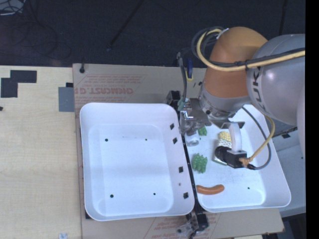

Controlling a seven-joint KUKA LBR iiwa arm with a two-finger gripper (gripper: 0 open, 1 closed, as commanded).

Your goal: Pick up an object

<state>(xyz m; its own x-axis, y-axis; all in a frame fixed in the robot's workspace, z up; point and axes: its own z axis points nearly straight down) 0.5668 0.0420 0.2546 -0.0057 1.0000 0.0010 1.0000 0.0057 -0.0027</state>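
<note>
- Red print on the cardboard sheet (124, 86) under the right bin (259, 180) is reversed and blurred, not readable.
- Dark letters on the grey arm (281, 78) above the right bin are cut off by a cable; only "UK" can be made out.
- Claw (189, 122) sits at the right bin's upper left corner, by its left rim. Whether it is spread or closed cannot be told; nothing is seen in it.
- Small green piece (202, 131) lies in the right bin, just beside the claw.
- Larger green piece (199, 162) lies near the right bin's left wall, about mid-height.
- Orange sausage (210, 188) lies flat near the right bin's front edge, apart from both green pieces.
- Yellow item (225, 137) lies mid right bin, partly hidden by robot hardware.
- The arm's orange band (234, 59) and wrist cover the right bin's back part.
- Left bin (129, 158) touches the right bin's left rim.
- Pale table (35, 158) left of the right bin bears black patches (17, 81) and a grey patch (66, 98).
</note>
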